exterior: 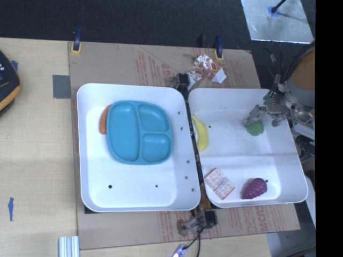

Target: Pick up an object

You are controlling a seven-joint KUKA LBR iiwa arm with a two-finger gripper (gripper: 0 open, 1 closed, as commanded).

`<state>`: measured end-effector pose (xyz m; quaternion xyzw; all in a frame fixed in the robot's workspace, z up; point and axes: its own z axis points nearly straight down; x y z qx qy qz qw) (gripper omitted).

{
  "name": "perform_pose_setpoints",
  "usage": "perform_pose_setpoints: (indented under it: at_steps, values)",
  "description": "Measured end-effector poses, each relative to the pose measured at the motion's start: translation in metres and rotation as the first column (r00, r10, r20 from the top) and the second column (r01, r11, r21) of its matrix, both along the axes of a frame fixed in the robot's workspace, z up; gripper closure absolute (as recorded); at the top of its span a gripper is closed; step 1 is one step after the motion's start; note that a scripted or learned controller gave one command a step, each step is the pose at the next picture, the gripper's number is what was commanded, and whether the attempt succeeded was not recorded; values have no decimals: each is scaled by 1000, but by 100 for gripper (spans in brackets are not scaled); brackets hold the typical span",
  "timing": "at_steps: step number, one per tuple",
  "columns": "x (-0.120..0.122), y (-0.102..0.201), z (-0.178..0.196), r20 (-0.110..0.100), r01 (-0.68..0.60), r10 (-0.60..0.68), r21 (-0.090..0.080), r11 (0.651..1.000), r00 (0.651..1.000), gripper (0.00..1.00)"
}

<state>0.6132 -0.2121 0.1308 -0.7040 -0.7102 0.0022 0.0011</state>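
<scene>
The gripper (258, 118) sits low over the right bin (236, 149), directly above a small green object (255, 128), likely lining up a grasp; whether that object is pinched cannot be told. The bunch of purple grapes (254, 188), small printed box (218, 183) and banana (201, 133) lie apart in that bin.

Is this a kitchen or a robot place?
Probably a robot test bench, not a kitchen: two white bins sit clamped on cardboard, holding toy food like purple grapes, and a gripper reaches in.
</scene>
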Motion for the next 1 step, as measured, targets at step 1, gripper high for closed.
perform_pose_setpoints:
  at_steps: [1]
  values:
    - [35, 0, -13, 3, 5, -5, 2, 1000, 1000, 0]
